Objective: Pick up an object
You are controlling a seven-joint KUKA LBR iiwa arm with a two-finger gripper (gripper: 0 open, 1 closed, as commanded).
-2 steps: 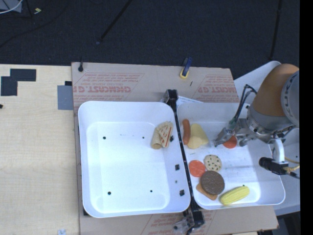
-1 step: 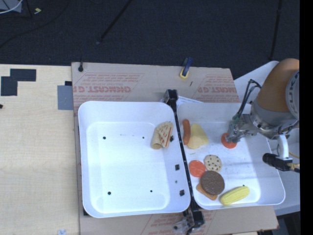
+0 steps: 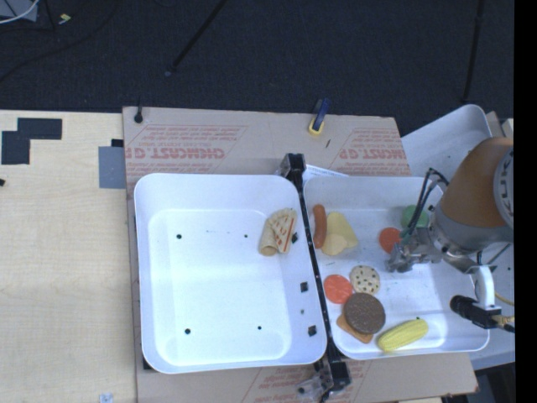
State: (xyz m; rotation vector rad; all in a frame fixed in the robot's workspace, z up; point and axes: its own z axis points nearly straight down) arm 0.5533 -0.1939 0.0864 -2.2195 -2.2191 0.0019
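You're looking at the gripper (image 3: pixel 401 259) hovering low in the right bin (image 3: pixel 445 330); can't tell its state. Nearest grab is the red tomato slice (image 3: pixel 389 239), sitting just beside it at eleven o'clock

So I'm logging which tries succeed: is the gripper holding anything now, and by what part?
It cannot be told. The gripper is low in the right bin beside the red piece, but no object visibly sits in it.
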